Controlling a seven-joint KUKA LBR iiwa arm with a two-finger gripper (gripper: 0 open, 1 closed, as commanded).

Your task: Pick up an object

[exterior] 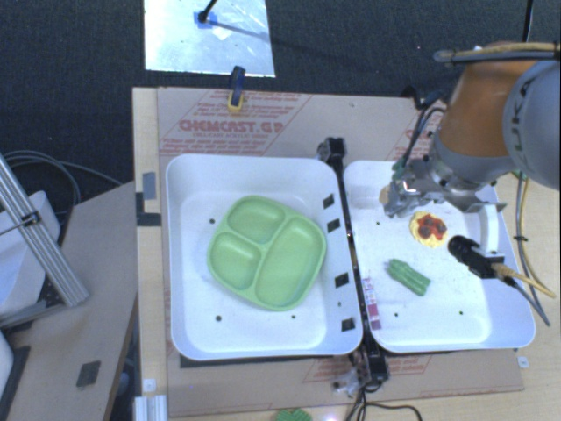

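Right bin (pixel 443 323), front-middle: green ridged piece (pixel 408 276) lying flat. Left bin (pixel 197 323): green three-section plate (pixel 267 251) at center. Farther back in right bin: yellow disc (pixel 429 229) with red spots, apart from green ridged piece. The gripper (pixel 396 198) sits over right bin's far-left area, just beside yellow disc. Can't tell whether it is open or closed, or gripping anything.

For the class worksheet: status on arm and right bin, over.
Gripper over right bin, far-left area. Yellow red-spotted disc beside it; green ridged toy apart, nearer front. Nothing covering either.
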